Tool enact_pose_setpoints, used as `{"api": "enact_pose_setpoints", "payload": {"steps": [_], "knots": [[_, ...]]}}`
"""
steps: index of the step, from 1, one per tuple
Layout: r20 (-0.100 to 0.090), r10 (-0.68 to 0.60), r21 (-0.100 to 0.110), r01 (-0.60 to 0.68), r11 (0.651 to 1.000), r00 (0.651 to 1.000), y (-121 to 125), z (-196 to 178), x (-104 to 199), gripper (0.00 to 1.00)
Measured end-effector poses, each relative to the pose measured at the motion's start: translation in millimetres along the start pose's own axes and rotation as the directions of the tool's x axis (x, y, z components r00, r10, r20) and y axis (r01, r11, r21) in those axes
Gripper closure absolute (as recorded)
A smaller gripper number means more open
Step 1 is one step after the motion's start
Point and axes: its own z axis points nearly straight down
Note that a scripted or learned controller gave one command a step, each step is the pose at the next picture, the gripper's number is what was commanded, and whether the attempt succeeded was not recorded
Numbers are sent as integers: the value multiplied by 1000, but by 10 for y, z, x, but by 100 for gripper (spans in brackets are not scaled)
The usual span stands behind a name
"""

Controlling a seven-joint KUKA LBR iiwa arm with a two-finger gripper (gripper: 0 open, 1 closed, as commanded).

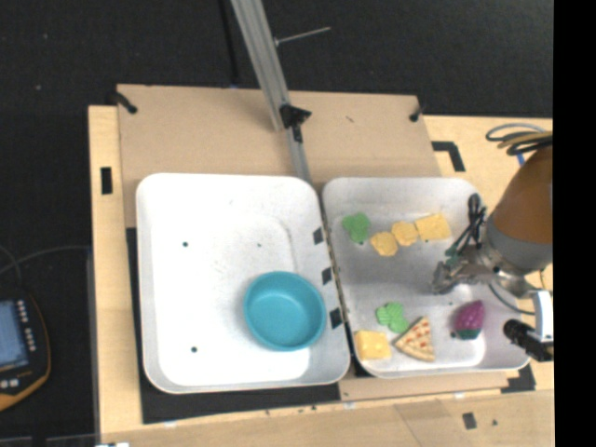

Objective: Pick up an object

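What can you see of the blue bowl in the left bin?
The blue bowl is round, plain turquoise, plastic-looking, with a smooth rim and nothing visible inside. It sits upright, mouth up, on the floor of the left bin, toward that bin's lower right corner near the wall shared with the other bin. Only the bin floor touches it.

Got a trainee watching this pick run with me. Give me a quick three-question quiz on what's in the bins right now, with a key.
1. True or false: the blue bowl sits in the left bin.
2. Which item lies nearest the gripper in the right bin? A) purple piece B) pizza slice C) green piece at the far left corner
3. Fill in: the three yellow pieces in a row lie toward the ____ side of the right bin.

Key: 1 true; 2 A; 3 far (upper in the camera view).
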Motion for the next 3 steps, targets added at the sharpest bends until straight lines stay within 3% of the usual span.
{"api": "enact_pose_setpoints", "payload": {"steps": [2,3], "knots": [[1,-10,-4,10,1000,1000,-28,-1101,102,100],[-1,-10,2,10,1000,1000,-18,-1228,92,100]]}}
